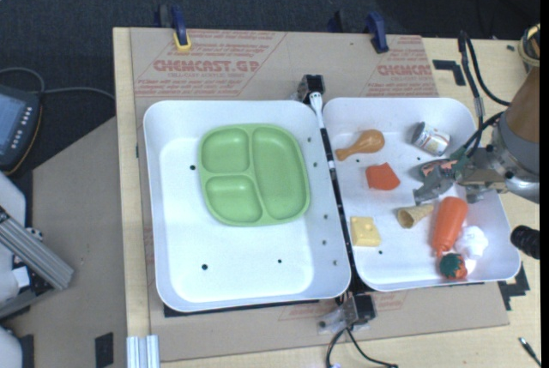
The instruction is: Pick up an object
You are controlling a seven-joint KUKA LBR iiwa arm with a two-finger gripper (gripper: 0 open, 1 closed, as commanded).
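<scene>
Claw (431, 184) is hanging low over the right bin (343, 113), right of frame centre, just above the carrot (448, 225); whether it is clenched or released, I cannot tell. Drumstick (361, 144), red block (383, 177), cheese (364, 232), cone (414, 215) and can (430, 137) are lying around it. Green tray (254, 175) is sitting in the left bin (171, 212).
</scene>
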